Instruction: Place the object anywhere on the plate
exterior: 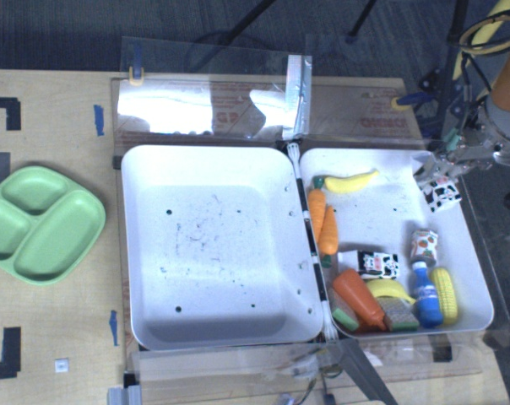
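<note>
A green three-compartment plate (pixel 42 224) lies on the wooden bench at the far left, outside both bins. My gripper (pixel 445 169) hangs over the right bin's far right rim, at the end of the arm coming in from the right. A small black-and-white cow-patterned box (pixel 443 195) sits directly under it, touching or nearly touching it. I cannot make out whether the box is gripped or resting on the rim.
The right bin (pixel 390 205) holds a banana (pixel 350 181), two orange carrots (pixel 322 219), a second cow-patterned box (pixel 378 264), a red-orange vegetable (pixel 359 298), corn (pixel 445 292), a blue bottle (pixel 425 298) and a small carton (pixel 424 245). The left bin (pixel 213 243) lies between gripper and plate.
</note>
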`<action>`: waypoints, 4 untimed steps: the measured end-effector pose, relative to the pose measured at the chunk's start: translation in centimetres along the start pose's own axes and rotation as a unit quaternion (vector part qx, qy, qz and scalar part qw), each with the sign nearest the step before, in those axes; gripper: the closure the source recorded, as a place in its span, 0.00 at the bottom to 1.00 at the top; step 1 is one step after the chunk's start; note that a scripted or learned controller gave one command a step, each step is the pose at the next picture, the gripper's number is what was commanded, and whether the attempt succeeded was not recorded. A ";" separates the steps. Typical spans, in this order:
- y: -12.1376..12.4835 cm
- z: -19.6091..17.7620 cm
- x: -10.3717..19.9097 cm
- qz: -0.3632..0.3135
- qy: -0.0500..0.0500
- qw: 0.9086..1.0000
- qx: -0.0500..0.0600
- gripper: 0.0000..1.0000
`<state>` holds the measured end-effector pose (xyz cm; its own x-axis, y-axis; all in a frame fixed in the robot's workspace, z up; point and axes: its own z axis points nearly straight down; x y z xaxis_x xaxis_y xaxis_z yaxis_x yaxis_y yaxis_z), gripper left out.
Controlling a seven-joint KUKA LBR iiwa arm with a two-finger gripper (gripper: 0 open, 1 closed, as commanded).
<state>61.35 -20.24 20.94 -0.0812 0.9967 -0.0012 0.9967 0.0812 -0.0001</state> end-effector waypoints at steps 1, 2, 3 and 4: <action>0.0 3.6 8.5 -0.042 0.001 0.999 0.001 1.00; -5.1 10.7 8.3 -0.070 0.001 0.998 0.000 1.00; -1.9 2.5 12.9 -0.058 0.001 0.998 0.000 1.00; -0.9 -0.4 20.9 0.023 0.000 1.000 0.000 1.00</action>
<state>58.75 0.56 21.36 -0.0345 0.9994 -0.0005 0.9994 0.0345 0.0006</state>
